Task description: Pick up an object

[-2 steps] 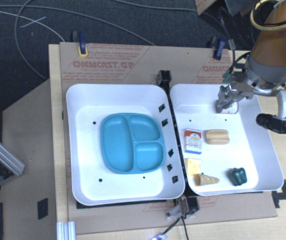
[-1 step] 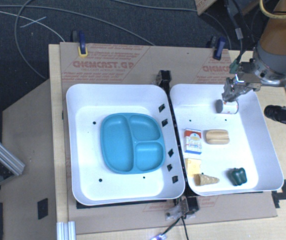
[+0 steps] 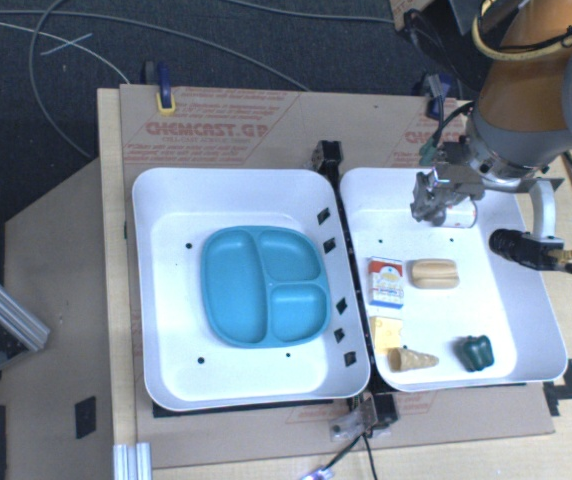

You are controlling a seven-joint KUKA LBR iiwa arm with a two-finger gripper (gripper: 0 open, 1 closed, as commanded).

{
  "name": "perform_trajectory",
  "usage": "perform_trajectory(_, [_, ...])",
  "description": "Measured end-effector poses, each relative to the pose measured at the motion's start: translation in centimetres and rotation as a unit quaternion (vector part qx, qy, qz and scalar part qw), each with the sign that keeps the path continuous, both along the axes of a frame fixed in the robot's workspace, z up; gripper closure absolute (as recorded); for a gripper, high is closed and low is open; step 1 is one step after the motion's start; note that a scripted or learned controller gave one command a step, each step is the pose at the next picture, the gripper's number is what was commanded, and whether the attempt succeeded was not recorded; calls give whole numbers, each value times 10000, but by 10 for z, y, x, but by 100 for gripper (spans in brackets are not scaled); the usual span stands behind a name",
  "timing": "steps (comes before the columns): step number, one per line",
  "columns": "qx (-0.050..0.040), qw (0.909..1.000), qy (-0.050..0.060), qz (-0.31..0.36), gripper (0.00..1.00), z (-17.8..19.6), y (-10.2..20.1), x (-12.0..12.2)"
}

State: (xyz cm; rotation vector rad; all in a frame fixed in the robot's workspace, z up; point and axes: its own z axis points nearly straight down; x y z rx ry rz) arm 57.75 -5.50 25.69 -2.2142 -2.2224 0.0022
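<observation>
bench (image 3: 116, 268): we see a pale board with red print along its far edge. It carries both bins side by side.
arm (image 3: 531, 78): grey with an orange band, coming in from the right. Its wrist is over the far end of the right bin.
left bin (image 3: 156, 268): white and shallow. It holds the plate.
right bin (image 3: 506, 298): white and shallow. All the pickable items we count sit here, in the near half.
plate (image 3: 264, 285): light blue with three compartments. It lies flat at the middle of the left bin.
gripper (image 3: 432, 213): over the far-left part of the right bin floor, beyond the carton and the roll and apart from both. We can't tell from this angle whether it is wide or narrow, and we see nothing held in it.
roll (image 3: 433, 273): tan and oblong, lying flat near the bin centre, just right of the carton.
carton (image 3: 386, 282): small box in red, white and blue, lying flat near the bin's left wall.
yellow slice (image 3: 387, 330): flat, just nearer than the carton and close to the left wall.
tan wedge (image 3: 411, 360): at the near edge, touching or overlapping the yellow slice's near corner. We can't tell which.
green piece (image 3: 476, 352): small and dark green, in the near-right area, apart from the wedge.
blue clamp (image 3: 165, 86): on the board's far-left edge.
</observation>
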Motion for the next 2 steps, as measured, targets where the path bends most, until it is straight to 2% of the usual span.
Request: perform_trajectory(2, [7,10000,-2,14,100,2,104,-29])
